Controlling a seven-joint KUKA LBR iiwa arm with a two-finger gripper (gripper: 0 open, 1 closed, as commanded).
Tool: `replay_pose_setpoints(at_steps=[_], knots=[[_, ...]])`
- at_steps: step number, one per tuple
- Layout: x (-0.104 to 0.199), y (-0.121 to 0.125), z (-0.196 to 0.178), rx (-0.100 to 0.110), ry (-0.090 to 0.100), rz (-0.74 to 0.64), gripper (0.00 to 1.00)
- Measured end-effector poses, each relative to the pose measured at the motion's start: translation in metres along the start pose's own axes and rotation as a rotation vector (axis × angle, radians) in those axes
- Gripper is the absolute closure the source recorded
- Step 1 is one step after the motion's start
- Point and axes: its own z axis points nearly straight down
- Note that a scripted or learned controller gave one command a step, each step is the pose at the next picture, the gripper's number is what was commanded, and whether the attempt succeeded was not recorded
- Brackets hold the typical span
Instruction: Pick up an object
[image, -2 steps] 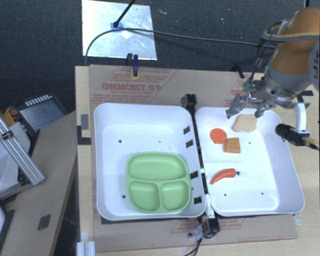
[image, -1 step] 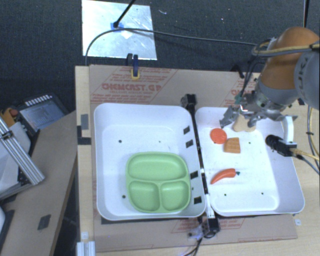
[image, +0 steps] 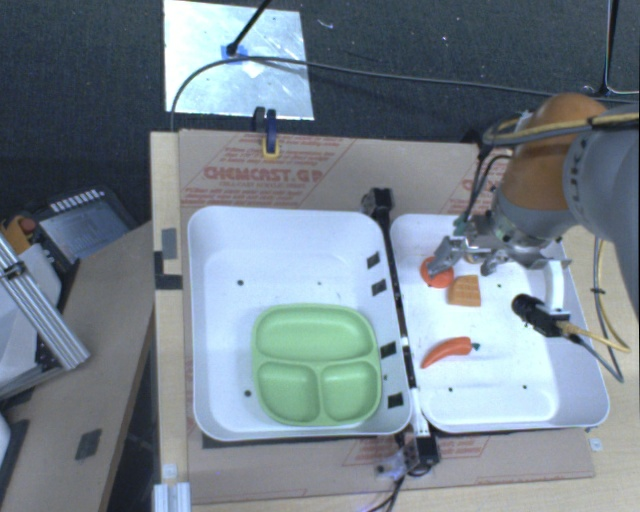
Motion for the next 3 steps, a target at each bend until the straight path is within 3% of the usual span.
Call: replay_pose_setpoints(at_steps=[1,2,3], knots=[[-0.006,-0.001,0.044,-0.001,0.0,0.0,0.0],[-0.006,0.001,0.03,-0.007,-0.001,-0.001,1.0],[-0.016,-0.002,-0.024,-0.011,-0.002,0.001,1.0]])
